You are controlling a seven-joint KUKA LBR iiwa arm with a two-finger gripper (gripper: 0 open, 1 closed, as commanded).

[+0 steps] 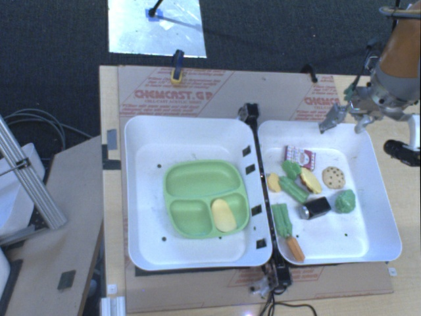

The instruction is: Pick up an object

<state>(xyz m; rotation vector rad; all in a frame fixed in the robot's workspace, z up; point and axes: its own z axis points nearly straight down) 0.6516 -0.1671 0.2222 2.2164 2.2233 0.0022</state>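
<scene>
Cookie (334, 177) beside broccoli (345, 201), can (316, 207) (fingers (331, 120) well above).

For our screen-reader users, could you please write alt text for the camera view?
The hand hovers open above the far edge of the right bin, which holds small toy foods, among them a cookie and a carrot. The left bin holds a green tray with a yellow piece in one compartment.

Glossy white plastic bins (197, 127), matt green plastic tray (197, 180), shiny metal sheet (156, 18).
</scene>
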